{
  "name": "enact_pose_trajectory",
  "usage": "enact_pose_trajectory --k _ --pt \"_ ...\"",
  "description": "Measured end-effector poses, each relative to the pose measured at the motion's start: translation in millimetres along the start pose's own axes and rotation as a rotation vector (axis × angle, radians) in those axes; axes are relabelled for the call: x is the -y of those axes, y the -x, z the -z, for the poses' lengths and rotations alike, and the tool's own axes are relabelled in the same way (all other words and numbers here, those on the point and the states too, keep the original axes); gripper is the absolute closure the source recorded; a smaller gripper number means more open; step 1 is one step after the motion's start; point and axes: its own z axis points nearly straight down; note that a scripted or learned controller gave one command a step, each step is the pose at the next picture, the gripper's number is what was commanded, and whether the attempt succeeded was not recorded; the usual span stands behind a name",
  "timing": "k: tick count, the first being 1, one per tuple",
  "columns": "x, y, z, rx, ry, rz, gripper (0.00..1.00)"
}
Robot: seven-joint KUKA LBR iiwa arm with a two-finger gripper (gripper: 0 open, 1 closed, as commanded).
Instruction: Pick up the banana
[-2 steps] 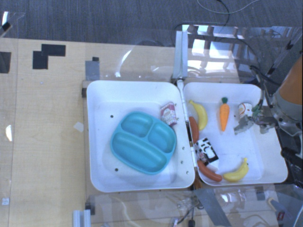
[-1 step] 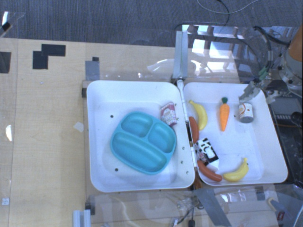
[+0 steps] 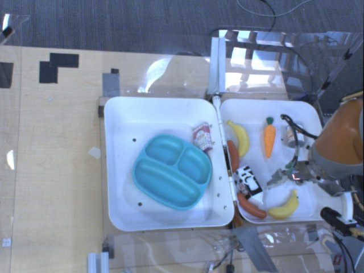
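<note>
Lowest in the right bin (image 3: pixel 310 110), close to its bottom rim, a small banana (image 3: pixel 285 205) lies curved with its tip pointing up toward the end effector (image 3: pixel 282 177). A second, larger banana (image 3: pixel 239 136) rests in the upper left part of the same bin, just beside the divider. Whether the end effector is open or shut cannot be told; nothing is seen gripped in it, and it hangs just above the small banana in the frame, apart from it. The arm (image 3: pixel 343 138) enters from the right edge. Left of the small banana lie a red sausage (image 3: pixel 251 205) and a black-and-white box (image 3: pixel 247 180), with another sausage (image 3: pixel 232 154) above them. A carrot (image 3: pixel 268 139) stands toward the upper middle. The left bin (image 3: pixel 122 118) holds a blue divided plate (image 3: pixel 172 171) and a small packet (image 3: pixel 202 136). Both bins sit on the wooden table (image 3: pixel 51 152).
</note>
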Motion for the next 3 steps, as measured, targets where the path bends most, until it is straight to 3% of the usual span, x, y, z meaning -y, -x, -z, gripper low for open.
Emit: enact_pose_trajectory --k 1,2,3 --pt "0 48 -8 0.001 0.008 0.04 0.0" --pt "-21 50 -7 0.005 0.008 0.311 0.0" --pt "-3 20 -7 0.01 0.013 0.424 0.0"
